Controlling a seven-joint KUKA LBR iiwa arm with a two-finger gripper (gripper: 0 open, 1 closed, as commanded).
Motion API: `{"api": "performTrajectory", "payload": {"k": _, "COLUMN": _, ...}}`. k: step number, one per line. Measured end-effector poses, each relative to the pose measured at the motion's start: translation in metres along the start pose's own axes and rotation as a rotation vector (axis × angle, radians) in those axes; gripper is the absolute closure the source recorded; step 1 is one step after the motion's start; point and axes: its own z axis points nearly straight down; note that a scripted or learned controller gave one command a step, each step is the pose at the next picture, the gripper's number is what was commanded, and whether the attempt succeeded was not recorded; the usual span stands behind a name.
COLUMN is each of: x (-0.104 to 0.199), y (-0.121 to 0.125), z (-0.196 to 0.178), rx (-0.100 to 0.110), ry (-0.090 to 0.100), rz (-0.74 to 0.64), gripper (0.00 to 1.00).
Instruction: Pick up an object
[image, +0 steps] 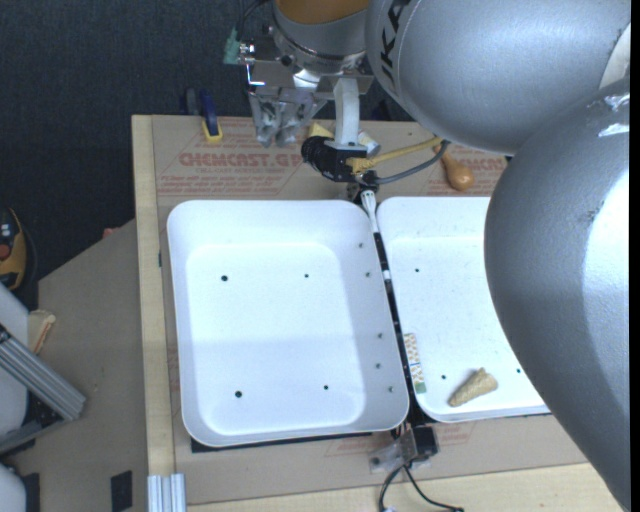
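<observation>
My gripper (280, 122) hangs high above the back edge of the bench, behind the left bin (190, 300), with nothing visibly held in it. A tan, cone-shaped object (472, 387) lies near the front of the right bin (450, 250), far from the gripper. A small patterned strip (412, 361) rests against that bin's left rim. The large grey arm hides much of the right bin.
A brown, pear-shaped object (458, 172) sits on the bench behind the right bin. A blue and yellow clamp (208, 115) stands at the bench's back left corner. Cables and a small connector (415, 445) lie at the front between the bins.
</observation>
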Motion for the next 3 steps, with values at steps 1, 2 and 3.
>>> {"api": "performTrajectory", "payload": {"k": 1, "x": 0.009, "y": -0.003, "z": 0.074, "rx": 0.02, "ry": -0.005, "rz": 0.004, "gripper": 1.0}}
{"api": "performTrajectory", "payload": {"k": 2, "x": -0.095, "y": -0.001, "z": 0.027, "rx": 0.006, "ry": -0.007, "rz": 0.014, "gripper": 1.0}}
{"api": "performTrajectory", "payload": {"k": 3, "x": 0.009, "y": -0.024, "z": 0.081, "rx": 0.019, "ry": -0.002, "rz": -0.004, "gripper": 1.0}}
